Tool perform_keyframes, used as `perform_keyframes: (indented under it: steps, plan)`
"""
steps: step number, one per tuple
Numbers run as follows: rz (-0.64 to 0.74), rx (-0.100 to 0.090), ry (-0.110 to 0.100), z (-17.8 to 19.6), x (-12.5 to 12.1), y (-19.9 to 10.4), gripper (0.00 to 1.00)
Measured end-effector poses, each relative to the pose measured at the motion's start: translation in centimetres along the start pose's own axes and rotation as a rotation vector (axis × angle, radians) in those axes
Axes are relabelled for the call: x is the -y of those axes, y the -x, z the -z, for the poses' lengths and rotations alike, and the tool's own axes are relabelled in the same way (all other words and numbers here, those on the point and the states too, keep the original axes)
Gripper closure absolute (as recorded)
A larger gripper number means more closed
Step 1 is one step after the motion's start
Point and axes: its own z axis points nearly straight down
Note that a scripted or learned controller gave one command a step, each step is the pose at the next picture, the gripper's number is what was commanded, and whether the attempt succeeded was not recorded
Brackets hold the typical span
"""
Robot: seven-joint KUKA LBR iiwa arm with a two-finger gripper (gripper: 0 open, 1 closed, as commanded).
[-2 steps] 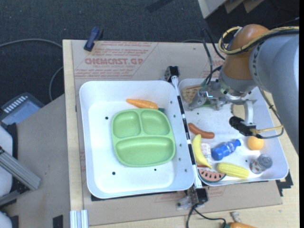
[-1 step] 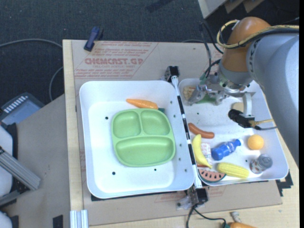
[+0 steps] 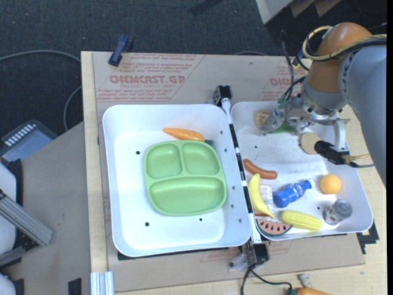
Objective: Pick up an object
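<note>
The right bin (image 3: 362, 192) holds a red sausage (image 3: 260, 169), a banana (image 3: 257, 195), a blue bottle (image 3: 291, 193), a corn cob (image 3: 301, 220), a watermelon slice (image 3: 273, 227), an orange ball (image 3: 330, 184), a small grey can (image 3: 338, 211) and a tan round piece (image 3: 307, 142). A greenish-tan item (image 3: 268, 120) lies in that bin's far left corner. My gripper (image 3: 302, 125) hangs low over the far part of the right bin, between the greenish item and the tan piece. The wrist hides what is under it.
The left bin (image 3: 123, 183) carries a green divided plate (image 3: 184, 178) and an orange carrot (image 3: 183, 134) just behind it. A black clip (image 3: 222, 94) joins the bins at the far side. A blue clamp (image 3: 120, 50) sits on the cardboard's far left corner.
</note>
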Motion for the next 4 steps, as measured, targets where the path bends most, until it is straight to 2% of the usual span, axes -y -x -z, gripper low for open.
perform_keyframes:
  steps: [1,2,3,4]
  plan:
    - [0.002,-0.003,-0.005,0.0,0.0,-4.6,0.0]
    - [0.0,0.0,0.0,0.0,0.0,-0.4,0.0]
    - [0.002,-0.003,-0.005,0.0,0.0,-4.7,0.0]
    - [0.001,-0.002,-0.003,-0.1,0.0,-2.9,0.0]
